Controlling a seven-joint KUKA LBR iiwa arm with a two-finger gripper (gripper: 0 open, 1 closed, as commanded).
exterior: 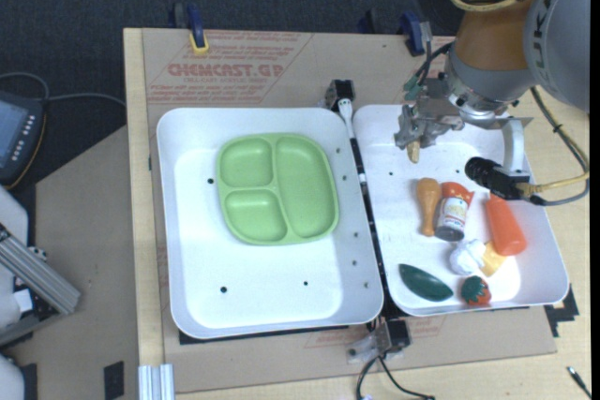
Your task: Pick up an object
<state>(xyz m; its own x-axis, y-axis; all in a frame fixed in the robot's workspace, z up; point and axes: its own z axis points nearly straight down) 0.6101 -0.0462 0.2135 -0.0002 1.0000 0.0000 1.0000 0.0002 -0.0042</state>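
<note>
Hovering over right bin, far-left corner: gripper, fingers close together, clamping nothing. Lying along right bin's near-right side: one jar, one carrot, one drumstick, one strawberry, one dark-green piece. Sitting in left bin: one green divided plate.

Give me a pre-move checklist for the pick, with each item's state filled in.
1. tool over the right bin: ok.
2. Nothing seen between its fingers: ok.
3. Finger opening: cannot tell.
4. Targets within the right bin, including spice jar, orange carrot, dark green vegetable, strawberry: ok.
5. Tool directly above a target: not ok; it hangs above bare floor, up-left of the jar.
6. green divided plate in the left bin, apart: ok.
</note>
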